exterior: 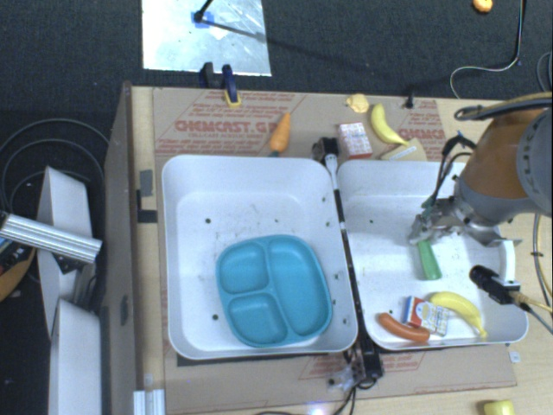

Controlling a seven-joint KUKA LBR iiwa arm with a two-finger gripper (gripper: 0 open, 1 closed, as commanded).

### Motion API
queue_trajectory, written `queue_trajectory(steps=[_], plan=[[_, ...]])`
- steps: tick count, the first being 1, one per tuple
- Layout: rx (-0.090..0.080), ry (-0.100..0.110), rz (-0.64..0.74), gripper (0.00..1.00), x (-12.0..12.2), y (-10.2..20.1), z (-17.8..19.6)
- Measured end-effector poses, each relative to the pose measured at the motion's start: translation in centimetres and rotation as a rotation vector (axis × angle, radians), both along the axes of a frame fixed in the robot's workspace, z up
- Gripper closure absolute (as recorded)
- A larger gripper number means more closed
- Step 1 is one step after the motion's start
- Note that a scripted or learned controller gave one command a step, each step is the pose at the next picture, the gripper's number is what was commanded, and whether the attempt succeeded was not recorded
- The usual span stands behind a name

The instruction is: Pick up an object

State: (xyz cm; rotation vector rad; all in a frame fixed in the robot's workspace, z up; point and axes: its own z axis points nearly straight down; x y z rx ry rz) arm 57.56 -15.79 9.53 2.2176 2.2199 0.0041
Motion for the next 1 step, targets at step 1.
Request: queue_trajectory(steps=[1], plan=[[0.005,-0.004,0.012,1.00,-1.78,10.00,9.48]])
